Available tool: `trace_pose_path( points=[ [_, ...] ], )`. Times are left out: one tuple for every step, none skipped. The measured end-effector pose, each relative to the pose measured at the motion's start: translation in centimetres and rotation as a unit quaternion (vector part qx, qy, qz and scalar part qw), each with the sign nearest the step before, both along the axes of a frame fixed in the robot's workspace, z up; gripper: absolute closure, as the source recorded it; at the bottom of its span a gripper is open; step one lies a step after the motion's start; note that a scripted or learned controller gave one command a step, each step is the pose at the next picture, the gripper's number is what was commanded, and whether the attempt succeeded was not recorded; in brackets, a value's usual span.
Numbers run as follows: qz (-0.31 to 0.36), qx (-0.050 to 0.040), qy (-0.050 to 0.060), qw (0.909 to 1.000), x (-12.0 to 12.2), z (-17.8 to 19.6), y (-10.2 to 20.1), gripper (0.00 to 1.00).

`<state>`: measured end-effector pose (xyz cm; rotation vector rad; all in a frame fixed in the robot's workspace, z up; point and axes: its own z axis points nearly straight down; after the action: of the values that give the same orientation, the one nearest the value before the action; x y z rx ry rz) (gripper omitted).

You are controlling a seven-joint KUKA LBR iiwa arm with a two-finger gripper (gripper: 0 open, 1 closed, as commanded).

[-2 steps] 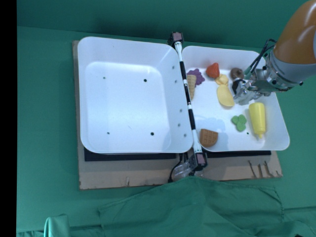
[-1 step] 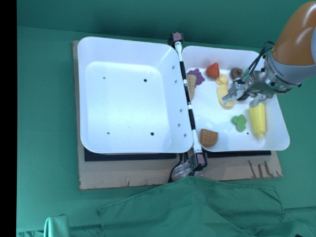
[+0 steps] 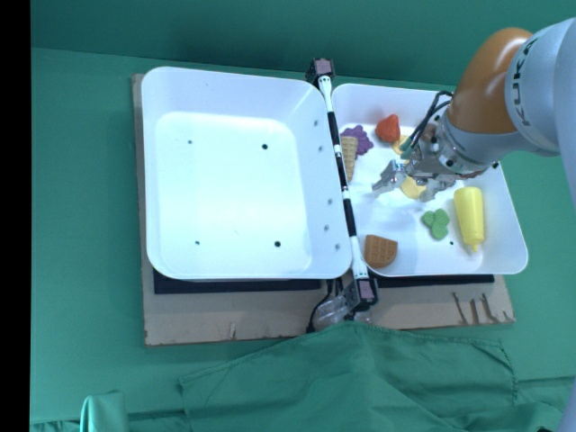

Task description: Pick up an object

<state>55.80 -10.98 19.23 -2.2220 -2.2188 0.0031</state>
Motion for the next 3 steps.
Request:
trace_pose_path(
  points=[
    [-0.002, -0.0023, -0.011, 0.9999, -5.4, -0.5, 0.3, 0.00],
    [0.000, -0.0008, -0.005, 1.0000, -6.3, 3.2, 1.2, 0.00],
    [0.001, -0.0009, -0.007, 1.0000, -2.8, 9.1, 3.0, 0.00]
  ],
)
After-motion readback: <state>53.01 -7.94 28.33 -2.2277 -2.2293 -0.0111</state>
